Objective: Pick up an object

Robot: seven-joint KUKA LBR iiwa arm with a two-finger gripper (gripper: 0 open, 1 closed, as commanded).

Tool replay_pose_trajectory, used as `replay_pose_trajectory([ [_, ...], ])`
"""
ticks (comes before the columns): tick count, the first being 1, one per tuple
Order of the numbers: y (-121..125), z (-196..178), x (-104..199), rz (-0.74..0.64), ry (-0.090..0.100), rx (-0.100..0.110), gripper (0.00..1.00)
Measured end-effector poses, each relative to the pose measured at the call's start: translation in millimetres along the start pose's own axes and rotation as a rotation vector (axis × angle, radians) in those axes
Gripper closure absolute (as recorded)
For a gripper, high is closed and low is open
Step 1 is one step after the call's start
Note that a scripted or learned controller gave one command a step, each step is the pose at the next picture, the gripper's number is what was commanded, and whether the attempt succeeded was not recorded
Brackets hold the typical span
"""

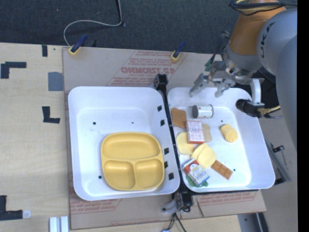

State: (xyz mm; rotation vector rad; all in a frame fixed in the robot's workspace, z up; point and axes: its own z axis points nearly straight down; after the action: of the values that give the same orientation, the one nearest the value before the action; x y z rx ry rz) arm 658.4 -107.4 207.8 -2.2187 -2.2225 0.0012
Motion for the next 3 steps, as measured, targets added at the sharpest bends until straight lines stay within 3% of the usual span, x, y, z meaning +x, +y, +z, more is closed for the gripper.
replay_pose_trajectory([
  [1, -40.6, 88.6, 13.8, 0.002, 0.001, 0.01, 0.0],
  [2, -14.7, 125.2, 2.1, 0.004, 0.005, 0.022, 0.0],
  [3, -1.7, 120.2, -0.8, 0.009, 0.013, 0.059, 0.0],
])
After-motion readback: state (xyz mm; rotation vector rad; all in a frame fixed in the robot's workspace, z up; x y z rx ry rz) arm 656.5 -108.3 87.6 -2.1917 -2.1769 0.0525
